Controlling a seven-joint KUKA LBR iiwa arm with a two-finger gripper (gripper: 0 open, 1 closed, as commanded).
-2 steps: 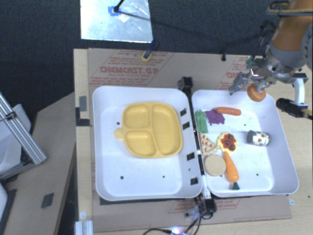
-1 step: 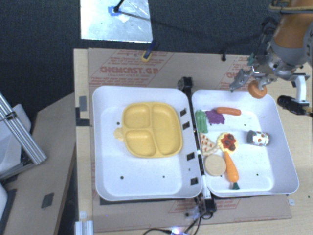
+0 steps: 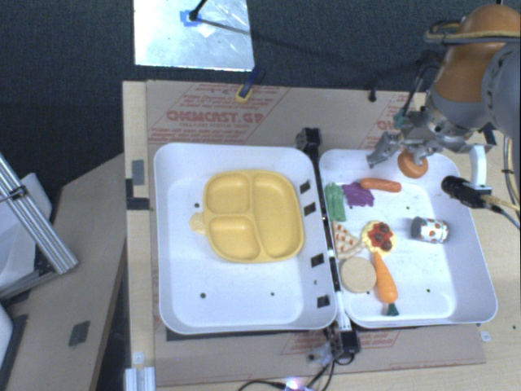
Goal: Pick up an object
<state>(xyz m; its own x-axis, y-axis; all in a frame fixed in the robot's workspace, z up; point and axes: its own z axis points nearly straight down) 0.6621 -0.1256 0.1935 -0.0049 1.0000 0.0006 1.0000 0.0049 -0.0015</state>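
Note:
My gripper (image 3: 400, 157) hangs over the back edge of the right bin (image 3: 456, 300), open, one grey finger (image 3: 378, 153) splayed to the left. An orange round toy (image 3: 413, 166) lies just below it near the bin's back wall; whether they touch I cannot tell. Further in the right bin lie an orange-red sausage (image 3: 380, 185), a purple piece (image 3: 356, 192), a green piece (image 3: 334, 202), a pizza slice (image 3: 346, 239), a red-and-yellow piece (image 3: 378, 235), a tan disc (image 3: 357, 274), a carrot (image 3: 385, 278) and a small grey-and-white can (image 3: 429, 230).
The left bin (image 3: 175, 300) holds a yellow divided plate (image 3: 248, 216). A black hinge strip (image 3: 324, 235) runs between the bins. A black cable part (image 3: 462, 191) of the arm hangs over the right bin's right side. A shiny square sheet (image 3: 194, 23) lies behind the bench.

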